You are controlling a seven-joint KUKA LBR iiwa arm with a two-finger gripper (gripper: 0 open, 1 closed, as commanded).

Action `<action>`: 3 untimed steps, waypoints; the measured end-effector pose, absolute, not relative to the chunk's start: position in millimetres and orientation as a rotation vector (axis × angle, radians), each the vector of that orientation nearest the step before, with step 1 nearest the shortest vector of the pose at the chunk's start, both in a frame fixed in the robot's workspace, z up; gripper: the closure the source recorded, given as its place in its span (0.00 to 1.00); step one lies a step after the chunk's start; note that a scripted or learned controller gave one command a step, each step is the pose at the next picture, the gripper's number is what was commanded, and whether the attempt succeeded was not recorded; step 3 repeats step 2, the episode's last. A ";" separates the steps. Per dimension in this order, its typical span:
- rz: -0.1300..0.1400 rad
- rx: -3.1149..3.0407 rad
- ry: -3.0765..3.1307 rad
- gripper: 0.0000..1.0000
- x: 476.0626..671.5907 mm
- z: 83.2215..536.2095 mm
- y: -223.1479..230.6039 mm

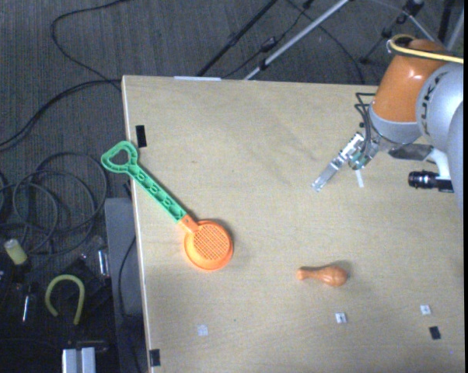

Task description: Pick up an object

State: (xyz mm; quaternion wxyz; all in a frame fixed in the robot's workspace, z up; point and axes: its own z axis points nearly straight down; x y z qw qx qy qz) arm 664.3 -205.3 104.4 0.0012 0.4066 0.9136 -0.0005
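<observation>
An orange round strainer with a long green handle lies flat at the left of the tan board, its handle running up-left past the board's edge. A small orange gourd-shaped object lies toward the lower middle, its narrow end pointing left. My gripper hangs over the right part of the board, slanted down-left from the grey and orange wrist. It is well above and right of the gourd-shaped object and far from the strainer. Nothing shows in its grasp.
The tan board has bare room across its middle and top. Its left edge drops to a dark floor with cables and a green hook-shaped piece. Stand legs cross the floor behind the board.
</observation>
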 end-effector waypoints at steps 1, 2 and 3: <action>-0.002 1.131 2.929 0.00 665.2 84.4 -174.0; 0.002 0.456 3.106 0.00 663.0 84.7 -146.9; 0.002 0.456 3.106 0.00 663.0 84.7 -146.9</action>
